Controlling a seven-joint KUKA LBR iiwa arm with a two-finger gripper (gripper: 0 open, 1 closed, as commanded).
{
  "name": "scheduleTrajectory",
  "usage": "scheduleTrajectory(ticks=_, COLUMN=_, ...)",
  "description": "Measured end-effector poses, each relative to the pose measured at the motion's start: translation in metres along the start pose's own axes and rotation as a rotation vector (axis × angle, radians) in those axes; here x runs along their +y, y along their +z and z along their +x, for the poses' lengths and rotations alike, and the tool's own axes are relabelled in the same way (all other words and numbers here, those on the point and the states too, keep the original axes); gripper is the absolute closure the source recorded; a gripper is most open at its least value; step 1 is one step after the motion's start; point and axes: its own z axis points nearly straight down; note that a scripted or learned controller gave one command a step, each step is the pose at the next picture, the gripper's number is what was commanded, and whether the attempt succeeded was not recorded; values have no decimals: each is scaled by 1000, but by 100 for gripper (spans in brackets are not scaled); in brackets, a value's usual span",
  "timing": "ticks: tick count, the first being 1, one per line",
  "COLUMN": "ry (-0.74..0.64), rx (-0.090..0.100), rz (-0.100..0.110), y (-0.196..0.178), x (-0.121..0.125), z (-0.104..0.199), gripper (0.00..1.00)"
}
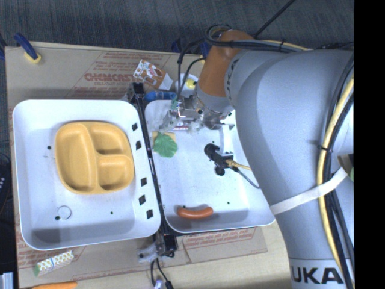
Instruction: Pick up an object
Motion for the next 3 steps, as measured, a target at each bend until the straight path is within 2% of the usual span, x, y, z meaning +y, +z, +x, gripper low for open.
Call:
scheduleTrajectory(ticks=1, ry=-7, rx=1, rz=2, y=-11, x=0, z=1, gripper=100)
scheduleTrajectory(ticks=2, ry=-8, rx=1, rz=3, y=-10, x=0, z=1, gripper=0)
scheduleTrajectory(ticks=3, ry=-14, rx=1, rz=4, y=-21, x=1, z=2, gripper=100)
